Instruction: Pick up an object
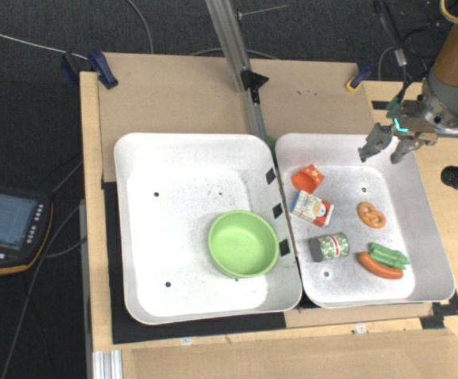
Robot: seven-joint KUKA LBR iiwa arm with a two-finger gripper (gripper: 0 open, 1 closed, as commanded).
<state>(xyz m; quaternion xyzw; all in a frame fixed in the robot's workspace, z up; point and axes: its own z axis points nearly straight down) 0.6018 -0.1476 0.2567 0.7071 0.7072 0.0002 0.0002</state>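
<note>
Colours across the two bins and the bench

Both bins (134, 164) were white with fine dark speckling; the bowl (243, 244) was lime green, the carton (311, 208) white with red and blue print, the block (308, 179) orange-red, the pretzel (370, 215) orange-brown, the can (328, 247) grey with a red-green label, the carrot (382, 260) orange with green leaves; the bench (182, 93) was tan.

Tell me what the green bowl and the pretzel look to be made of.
Green bowl: probably plastic, with an even lime colour, smooth walls and a soft matte sheen. Pretzel: likely a plastic or rubber toy, with a uniform orange-brown colour and a slightly glossy surface. It is too small to tell for certain.
</note>
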